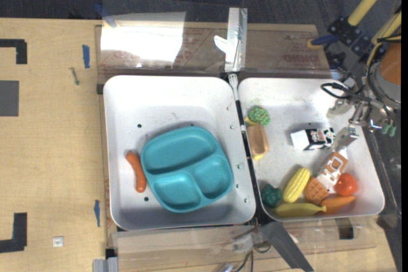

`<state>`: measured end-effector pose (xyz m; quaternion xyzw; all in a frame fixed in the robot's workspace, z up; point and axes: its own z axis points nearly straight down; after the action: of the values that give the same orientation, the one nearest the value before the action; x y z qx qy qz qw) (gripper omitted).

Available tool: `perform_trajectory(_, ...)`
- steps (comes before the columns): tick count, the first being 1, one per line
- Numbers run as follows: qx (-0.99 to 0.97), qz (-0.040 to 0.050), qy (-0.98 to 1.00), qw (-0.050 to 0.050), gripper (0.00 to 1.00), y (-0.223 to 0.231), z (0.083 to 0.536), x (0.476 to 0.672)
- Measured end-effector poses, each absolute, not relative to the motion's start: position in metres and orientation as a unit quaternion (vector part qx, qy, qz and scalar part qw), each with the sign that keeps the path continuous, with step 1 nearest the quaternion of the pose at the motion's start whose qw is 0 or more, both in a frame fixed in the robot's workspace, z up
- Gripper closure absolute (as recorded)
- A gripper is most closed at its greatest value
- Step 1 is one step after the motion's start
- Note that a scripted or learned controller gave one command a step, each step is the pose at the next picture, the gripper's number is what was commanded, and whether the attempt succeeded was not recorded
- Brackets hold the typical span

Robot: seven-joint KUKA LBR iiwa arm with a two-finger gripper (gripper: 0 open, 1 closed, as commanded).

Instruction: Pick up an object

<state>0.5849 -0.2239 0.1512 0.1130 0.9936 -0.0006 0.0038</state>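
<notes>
Holding station: my gripper (346, 134) over the right bin (299, 89), far-right side; jaw state I cannot tell. Nearest candidate: small white-and-orange carton (333, 169), just below the gripper toward the near wall, long axis slanting up-right, tomato (347, 184) touching.

The arm (389, 70) is cut off by the picture's right edge, so only part of its orange band shows. The gripper (349, 130) hangs over the right bin's (287, 89) right edge, its fingers too small and cluttered to read. A small black-and-white item (310, 137) below it is too blurred to name.
</notes>
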Motion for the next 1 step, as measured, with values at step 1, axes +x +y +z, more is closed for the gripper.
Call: perform_trajectory(1,0.087,0.0002,0.996,0.005,0.0,-0.2072,0.1038,0.5562)
